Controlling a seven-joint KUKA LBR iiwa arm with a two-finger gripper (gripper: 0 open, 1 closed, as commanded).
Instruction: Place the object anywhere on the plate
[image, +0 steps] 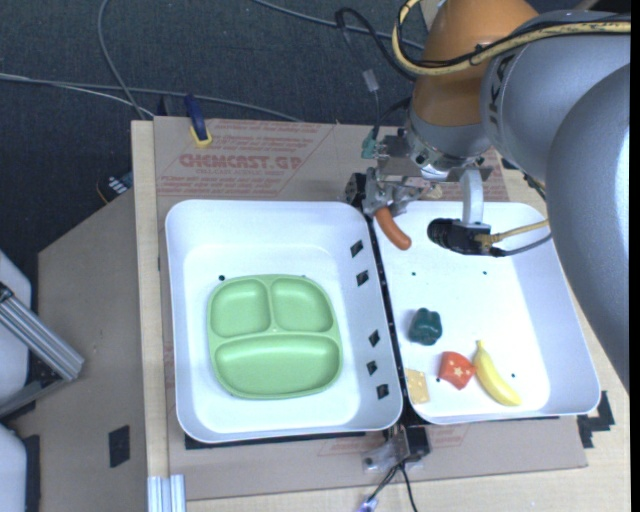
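A green three-compartment plate (275, 365) lies in the left bin (190, 300), with nothing on it. An orange sausage (395, 231) hangs at a slant over the far end of the divider between the bins. Its upper end sits between the fingers of my gripper (385, 207), which is shut on it. The gripper is at the far left corner of the right bin (540, 300), to the right of and beyond the plate.
In the right bin lie a dark green pepper (426, 326), a red strawberry (456, 369), a yellow banana (496, 376) and a small tan cracker (416, 384), all near its front. The arm's grey bulk covers the right bin's far right side.
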